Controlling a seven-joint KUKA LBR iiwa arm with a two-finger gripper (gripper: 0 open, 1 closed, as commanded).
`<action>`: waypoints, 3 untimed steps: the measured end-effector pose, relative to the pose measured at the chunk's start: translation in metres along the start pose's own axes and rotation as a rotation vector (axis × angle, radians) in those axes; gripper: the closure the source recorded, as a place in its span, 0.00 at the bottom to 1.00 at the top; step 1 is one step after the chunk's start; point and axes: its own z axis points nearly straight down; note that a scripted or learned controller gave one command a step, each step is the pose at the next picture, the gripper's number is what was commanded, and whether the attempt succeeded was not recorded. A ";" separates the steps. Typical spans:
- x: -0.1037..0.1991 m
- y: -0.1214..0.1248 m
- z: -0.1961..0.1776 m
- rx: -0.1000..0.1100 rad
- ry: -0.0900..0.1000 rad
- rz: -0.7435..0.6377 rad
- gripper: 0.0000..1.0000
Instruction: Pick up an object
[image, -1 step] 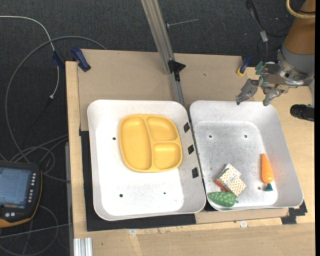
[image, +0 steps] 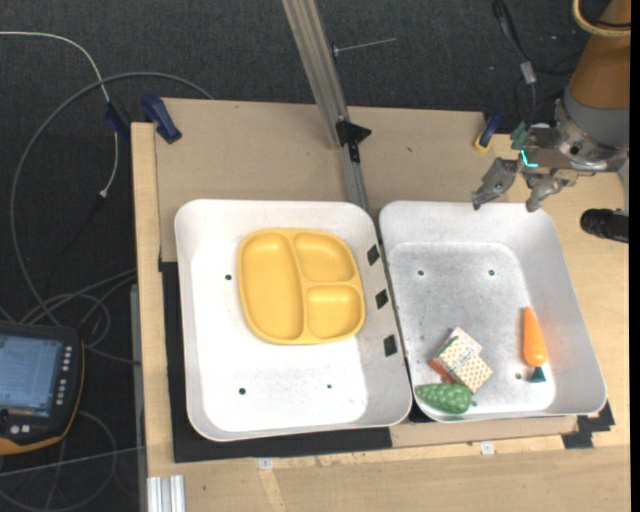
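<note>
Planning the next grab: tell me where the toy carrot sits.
The toy carrot lies in the right bin, near its right wall toward the front, right of the small patterned packet.

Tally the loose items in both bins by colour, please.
Yellow: 1, the yellow plastic three-compartment tray in the left bin.
Orange: 1, the orange toy carrot.
Green: 1, the green knobbly toy vegetable.
Tan patterned: 1, the small tan patterned packet.
Total: 4
</note>
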 end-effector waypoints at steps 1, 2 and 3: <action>0.001 -0.002 0.063 0.007 0.001 0.001 0.00; 0.011 -0.007 0.121 0.007 0.002 0.001 0.00; 0.012 -0.008 0.174 0.006 0.001 0.001 0.00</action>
